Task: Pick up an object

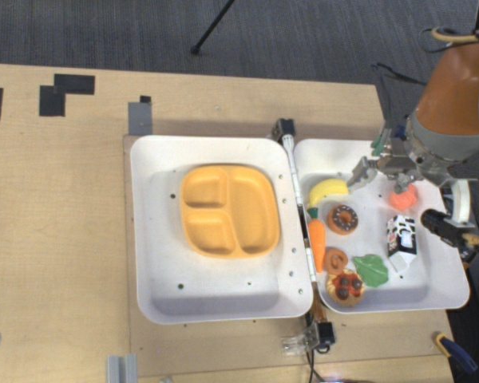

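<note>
Overhead, the wooden surface (56,238) carries two white bins side by side. The left bin (156,214) holds a yellow divided tray (227,211), lying flat near its middle. The right bin (443,290) holds a cluster of toy foods: a yellow banana (329,189) near the far left, a chocolate donut (342,218) just in front of it, an orange carrot (317,239) along the left wall, a green leaf (372,269), a small fruit tart (347,287) at the near edge, a black-and-white milk carton (401,240), and a pink-orange piece (404,197) toward the far right. The arm reaches in from the right, and the jaws (393,168) hang over the far part of that bin, just above the pink-orange piece. Whether they are spread or closed, I cannot tell; nothing is visibly between them.
</note>
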You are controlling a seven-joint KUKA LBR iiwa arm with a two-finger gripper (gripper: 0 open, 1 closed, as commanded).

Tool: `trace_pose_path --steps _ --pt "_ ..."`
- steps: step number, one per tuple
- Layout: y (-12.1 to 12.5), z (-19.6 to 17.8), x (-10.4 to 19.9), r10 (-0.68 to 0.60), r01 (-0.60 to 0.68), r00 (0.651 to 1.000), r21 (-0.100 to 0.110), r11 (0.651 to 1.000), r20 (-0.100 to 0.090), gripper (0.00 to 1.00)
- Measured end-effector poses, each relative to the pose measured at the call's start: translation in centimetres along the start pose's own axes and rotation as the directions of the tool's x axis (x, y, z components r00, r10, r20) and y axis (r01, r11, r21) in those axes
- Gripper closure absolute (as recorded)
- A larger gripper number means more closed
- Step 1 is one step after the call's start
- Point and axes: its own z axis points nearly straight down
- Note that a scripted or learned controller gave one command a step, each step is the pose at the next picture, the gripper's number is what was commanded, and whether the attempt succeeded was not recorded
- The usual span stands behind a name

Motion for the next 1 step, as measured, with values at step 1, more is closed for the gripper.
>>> trace_pose_path --steps 1 --pt "-0.42 4.56 -9.27 0.027 -0.027 1.0 0.001 1.0 0.001 0.0"
